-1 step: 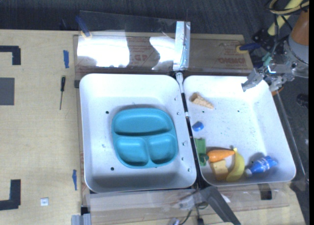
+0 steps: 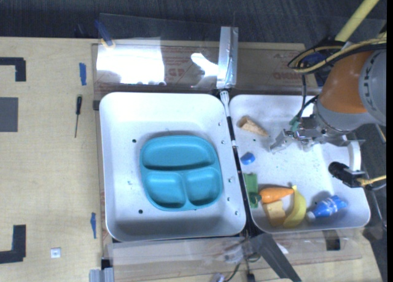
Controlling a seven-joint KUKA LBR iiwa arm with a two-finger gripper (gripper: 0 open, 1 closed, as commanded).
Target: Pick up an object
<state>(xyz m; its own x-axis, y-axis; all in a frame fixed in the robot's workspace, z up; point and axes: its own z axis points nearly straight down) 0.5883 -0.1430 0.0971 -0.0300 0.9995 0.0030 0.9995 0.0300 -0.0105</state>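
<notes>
My gripper (image 2: 279,142) hangs over the middle of the right bin (image 2: 344,220), its grey fingers pointing left with nothing between them. A tan wedge-shaped piece (image 2: 253,126) lies just up and left of the fingertips. A small blue object (image 2: 247,158) sits near the bin's left wall. Along the front of the bin lie a green strip (image 2: 251,189), an orange carrot (image 2: 276,194), a yellow banana (image 2: 297,208) and a blue and white bottle-like object (image 2: 326,207).
The left bin (image 2: 116,115) holds a blue divided tray (image 2: 181,171). A metal divider post (image 2: 227,56) stands behind the bins. A screwdriver (image 2: 77,115) lies on the wooden bench to the left.
</notes>
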